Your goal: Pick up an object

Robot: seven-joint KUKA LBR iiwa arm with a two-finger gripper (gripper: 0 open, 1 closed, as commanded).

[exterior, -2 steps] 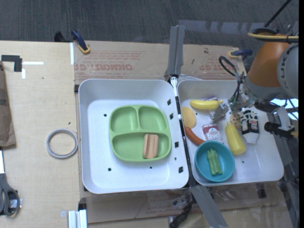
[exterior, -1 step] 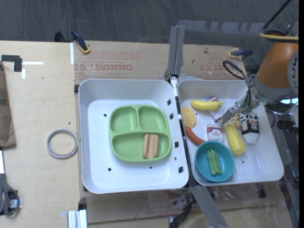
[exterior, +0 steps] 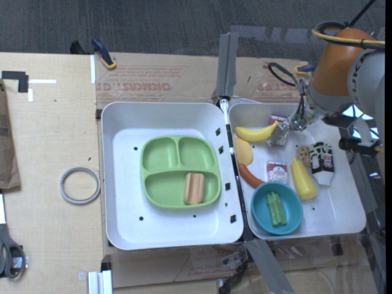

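My gripper (exterior: 297, 123) hangs over the back of the right bin (exterior: 349, 216), below the orange band of the arm (exterior: 340, 59). A small silvery packet (exterior: 278, 135) lies just left of the gripper tip, close to it; contact is unclear. A banana (exterior: 256, 132) lies left of the packet. Further forward are a yellow round fruit (exterior: 244, 152), a red sausage (exterior: 250, 175), a red and white packet (exterior: 277, 173), a yellow oblong piece (exterior: 304, 179), a cookie (exterior: 302, 154) and a black and white carton (exterior: 322, 160). A blue bowl (exterior: 264, 216) holds a green item (exterior: 277, 209).
The left bin (exterior: 116, 182) holds a green divided plate (exterior: 160, 158) with a hot dog (exterior: 193, 188) in its front section. A grey ring (exterior: 79, 184) lies on the bench to the left. A metal post (exterior: 226, 66) rises between the bins at the back.
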